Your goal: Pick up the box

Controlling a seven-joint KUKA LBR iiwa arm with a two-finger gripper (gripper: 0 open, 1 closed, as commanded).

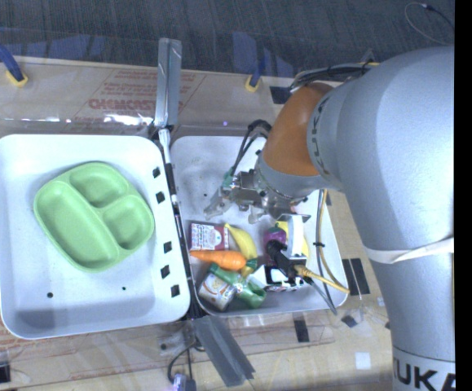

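While above-right hover the jaws (pixel 237 192), box (pixel 207 235) lying apart, untouched

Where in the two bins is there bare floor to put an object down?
Left bin: bare floor below and right of the green plate. Right bin: a bare strip along its left wall, above the box. Its lower half is crowded: carrot, banana.

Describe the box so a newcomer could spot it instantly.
Start at the right bin, the one under the arm. Along its left wall, just above the carrot, lies the box. It is small, flat and dark red with a white label, the one square-cornered thing beside the banana.
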